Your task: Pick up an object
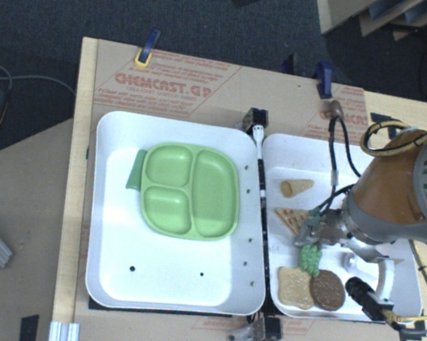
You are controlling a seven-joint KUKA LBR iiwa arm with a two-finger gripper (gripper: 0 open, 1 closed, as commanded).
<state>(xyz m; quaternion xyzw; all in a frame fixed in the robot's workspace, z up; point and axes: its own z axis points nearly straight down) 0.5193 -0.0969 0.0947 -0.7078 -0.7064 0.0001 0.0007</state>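
The right bin (312, 153) holds several toy foods. A tan wedge (295, 187) lies near its back, and an orange waffle-like piece (290, 217) sits at its left middle. A green leafy piece (309, 259) lies just in front of my gripper (313, 234), whose tip comes down right above the piece's top end. A tan bread slice (294, 288) and a round brown cookie (327, 290) lie side by side at the front. My arm covers the bin's right half.
The left bin (101, 268) carries a green divided plate (190, 190) in its back half. A ridge where the two bins meet (259, 213) runs just left of the waffle piece. Clamps and cables sit along the bench's back edge.
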